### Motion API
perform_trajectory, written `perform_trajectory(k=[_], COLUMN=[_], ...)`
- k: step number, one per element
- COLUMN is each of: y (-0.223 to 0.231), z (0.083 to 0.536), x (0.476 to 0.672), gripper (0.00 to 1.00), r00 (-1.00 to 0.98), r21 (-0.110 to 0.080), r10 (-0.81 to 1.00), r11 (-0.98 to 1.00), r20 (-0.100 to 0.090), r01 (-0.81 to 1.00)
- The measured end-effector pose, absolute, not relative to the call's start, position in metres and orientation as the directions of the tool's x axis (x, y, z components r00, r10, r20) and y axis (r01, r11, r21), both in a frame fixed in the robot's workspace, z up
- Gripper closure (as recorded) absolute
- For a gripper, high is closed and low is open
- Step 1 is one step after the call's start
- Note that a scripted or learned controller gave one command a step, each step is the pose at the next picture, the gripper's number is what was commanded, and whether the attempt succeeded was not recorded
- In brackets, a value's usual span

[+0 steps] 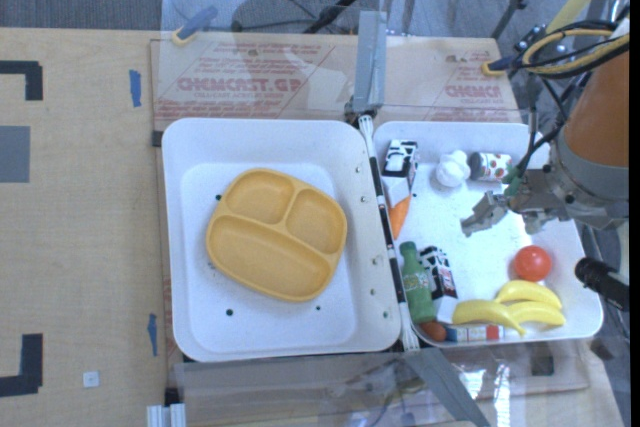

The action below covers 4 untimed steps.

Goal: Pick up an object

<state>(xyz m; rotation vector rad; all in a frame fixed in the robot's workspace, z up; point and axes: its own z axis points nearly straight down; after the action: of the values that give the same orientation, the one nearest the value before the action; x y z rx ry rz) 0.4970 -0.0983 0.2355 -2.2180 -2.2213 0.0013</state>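
Gripper (483,215): I see it hovering above the right bin (590,315), fingers spread apart with nothing between them.
Tomato (532,263): my likeliest target, just beside the gripper on the side nearer the camera, resting on the bin floor.
Handling: I judge it light, smooth and round, so prone to roll; I would close across its widest middle.
Bananas (512,308): yellow, curved, glossy, just beyond the tomato from the gripper.
Green bottle (414,279): lying along the bin's left wall, well apart from the gripper.
White ball (450,171) and small can (492,165): on the gripper's far side.
Yellow plate (277,233): three-part, hard plastic, in the left bin (190,155), well away from the gripper.
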Motion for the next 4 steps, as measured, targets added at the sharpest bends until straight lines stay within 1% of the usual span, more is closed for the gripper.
perform_trajectory(k=[1,2,3,4], y=[-0.224,-0.221,-0.222,-0.215], z=[0.215,0.170,0.150,0.140], x=[0.525,0.573,0.668,0.670], gripper=[0.00,0.00,0.00,0.00], r00=[-0.290,-0.232,-0.100,-0.116], r21=[0.004,0.003,0.003,0.015], r10=[0.957,0.973,0.995,0.993], r11=[0.290,0.232,0.100,0.116], r20=[-0.003,-0.003,-0.002,-0.009], r01=[0.957,0.973,0.995,0.993])
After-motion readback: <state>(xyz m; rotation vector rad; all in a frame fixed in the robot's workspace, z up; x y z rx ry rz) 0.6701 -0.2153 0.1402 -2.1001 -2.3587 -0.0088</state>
